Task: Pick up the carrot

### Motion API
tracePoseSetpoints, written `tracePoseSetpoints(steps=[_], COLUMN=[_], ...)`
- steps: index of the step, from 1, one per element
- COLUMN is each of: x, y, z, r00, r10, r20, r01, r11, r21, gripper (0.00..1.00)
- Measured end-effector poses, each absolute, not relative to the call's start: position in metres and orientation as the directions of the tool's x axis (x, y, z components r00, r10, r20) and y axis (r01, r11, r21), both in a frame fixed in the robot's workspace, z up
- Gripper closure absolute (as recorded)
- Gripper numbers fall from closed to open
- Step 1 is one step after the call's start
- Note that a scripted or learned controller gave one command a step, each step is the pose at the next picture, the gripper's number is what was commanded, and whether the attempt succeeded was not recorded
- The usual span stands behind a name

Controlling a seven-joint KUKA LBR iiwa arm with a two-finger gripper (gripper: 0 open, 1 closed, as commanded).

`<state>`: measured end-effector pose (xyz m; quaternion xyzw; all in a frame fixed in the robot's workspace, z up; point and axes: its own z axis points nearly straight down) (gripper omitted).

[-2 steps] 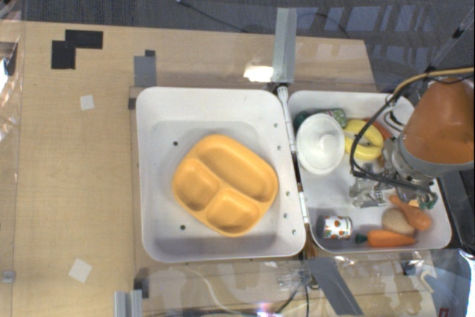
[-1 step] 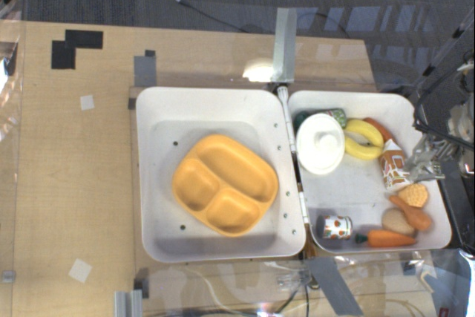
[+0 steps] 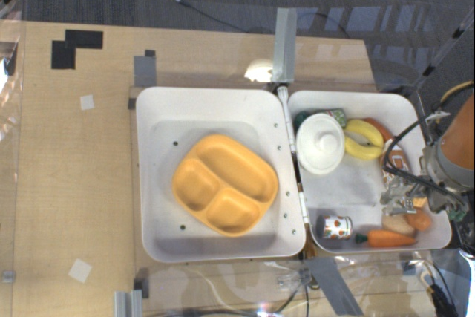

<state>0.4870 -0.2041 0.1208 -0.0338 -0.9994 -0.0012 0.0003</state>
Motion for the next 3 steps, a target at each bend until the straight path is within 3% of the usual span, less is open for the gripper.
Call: tracePoseSetpoints(steps=[1, 2, 3], x=[0.49, 0.491, 0.496], y=[-0.105, -0.11, -0.122], z=[0.128, 0.129, 0.107], r00=[-0.984, -0.983, -0.983], r10=[0.176, 0.183, 0.178], r20=[-0.007, -0.014, -0.034], r01=[0.176, 0.183, 0.179], r11=[0.984, 0.983, 0.984], r21=[0.005, 0.001, 0.0], gripper=[1.0, 0.0, 0.0])
